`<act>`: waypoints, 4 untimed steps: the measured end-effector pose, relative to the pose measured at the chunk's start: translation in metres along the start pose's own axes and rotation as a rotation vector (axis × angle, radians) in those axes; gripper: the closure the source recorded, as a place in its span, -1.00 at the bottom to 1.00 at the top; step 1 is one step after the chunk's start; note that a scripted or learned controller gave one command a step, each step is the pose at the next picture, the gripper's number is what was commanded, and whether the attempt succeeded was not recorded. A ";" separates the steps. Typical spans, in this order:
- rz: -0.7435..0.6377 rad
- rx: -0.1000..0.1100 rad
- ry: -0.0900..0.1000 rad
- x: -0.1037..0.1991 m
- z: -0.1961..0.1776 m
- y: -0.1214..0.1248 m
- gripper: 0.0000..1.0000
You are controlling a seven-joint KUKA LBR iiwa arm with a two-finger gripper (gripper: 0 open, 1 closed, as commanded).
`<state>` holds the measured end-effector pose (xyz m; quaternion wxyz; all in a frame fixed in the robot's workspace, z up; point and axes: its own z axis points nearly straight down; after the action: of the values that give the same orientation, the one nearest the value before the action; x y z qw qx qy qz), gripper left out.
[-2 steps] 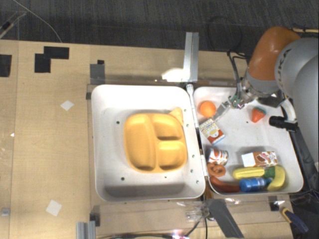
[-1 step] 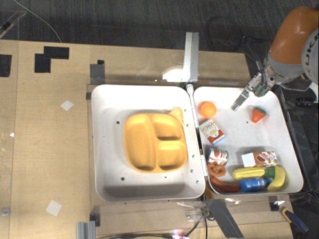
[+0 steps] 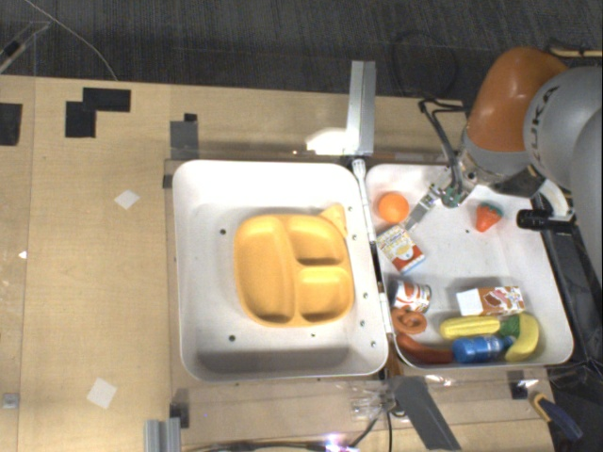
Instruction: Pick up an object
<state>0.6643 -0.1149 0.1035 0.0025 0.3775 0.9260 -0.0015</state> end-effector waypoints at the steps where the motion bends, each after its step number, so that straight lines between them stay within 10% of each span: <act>1: -0.006 -0.011 -0.012 -0.002 -0.015 0.005 1.00; 2: -0.169 -0.009 -0.005 0.094 -0.086 -0.034 1.00; 3: 0.345 -0.001 0.004 0.092 0.003 -0.092 1.00; 4: 0.345 -0.004 0.002 0.092 0.002 -0.091 -1.00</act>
<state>0.5351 -0.1161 0.1013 0.0024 0.5307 0.8476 0.0010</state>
